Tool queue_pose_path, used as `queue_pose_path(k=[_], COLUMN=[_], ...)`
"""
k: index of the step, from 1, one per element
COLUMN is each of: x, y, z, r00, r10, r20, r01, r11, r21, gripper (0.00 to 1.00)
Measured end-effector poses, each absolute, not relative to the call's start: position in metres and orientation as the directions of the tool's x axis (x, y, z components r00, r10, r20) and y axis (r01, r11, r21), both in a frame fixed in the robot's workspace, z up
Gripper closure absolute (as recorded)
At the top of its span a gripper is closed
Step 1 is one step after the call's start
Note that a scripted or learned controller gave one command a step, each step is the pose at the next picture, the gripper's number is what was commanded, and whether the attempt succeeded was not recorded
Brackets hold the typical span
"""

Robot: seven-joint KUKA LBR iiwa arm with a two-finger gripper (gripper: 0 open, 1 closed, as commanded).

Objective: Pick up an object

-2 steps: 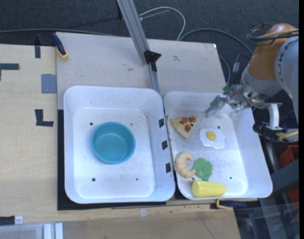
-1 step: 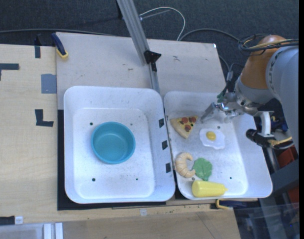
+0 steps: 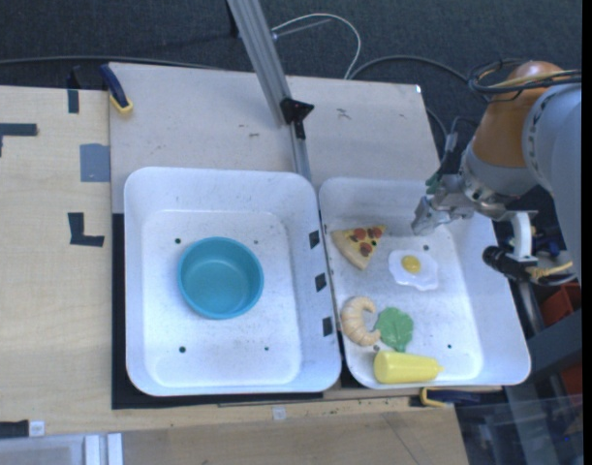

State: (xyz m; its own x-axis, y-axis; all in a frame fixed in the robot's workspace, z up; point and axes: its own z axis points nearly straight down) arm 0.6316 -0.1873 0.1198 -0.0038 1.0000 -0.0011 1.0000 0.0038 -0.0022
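The toy fried egg (image 3: 413,267) lies flat on the floor of the right bin (image 3: 489,352), near its middle, and it is the item closest to the gripper (image 3: 426,219). Just up and to its left is a toy pizza slice (image 3: 358,243), apart from the egg. Toward the bin's near edge lie a toy croissant (image 3: 359,320) touching a green lettuce leaf (image 3: 396,328), and below them a yellow toy on its side (image 3: 405,366) (corn or a pepper; its shape is too blurred to name).

The grey arm (image 3: 552,143) reaches in from the right, its orange band (image 3: 504,129) above the wrist, and bends downward so the gripper points toward the far part of the right bin, just above and to the right of the egg and not touching it. The arm's upper links are cut off at the frame edge.

The fingertips appear as one small grey, blurred shape; whether they are spread or closed cannot be made out, and nothing shows between them.

The left bin (image 3: 150,356) holds a blue bowl (image 3: 221,277), upright, well apart from the gripper.
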Motion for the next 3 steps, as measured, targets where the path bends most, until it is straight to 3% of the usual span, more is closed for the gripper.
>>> queue_pose_path(k=[2, 3], x=[0.634, 0.635], y=[-0.188, -0.136], z=[0.216, 0.223], r00=[-0.002, -0.006], r10=[1.000, 1.000], r20=[-0.001, 0.002], r01=[1.000, 1.000], r11=[0.002, 0.006], r21=[0.005, 0.000], gripper=[1.00, 1.00])
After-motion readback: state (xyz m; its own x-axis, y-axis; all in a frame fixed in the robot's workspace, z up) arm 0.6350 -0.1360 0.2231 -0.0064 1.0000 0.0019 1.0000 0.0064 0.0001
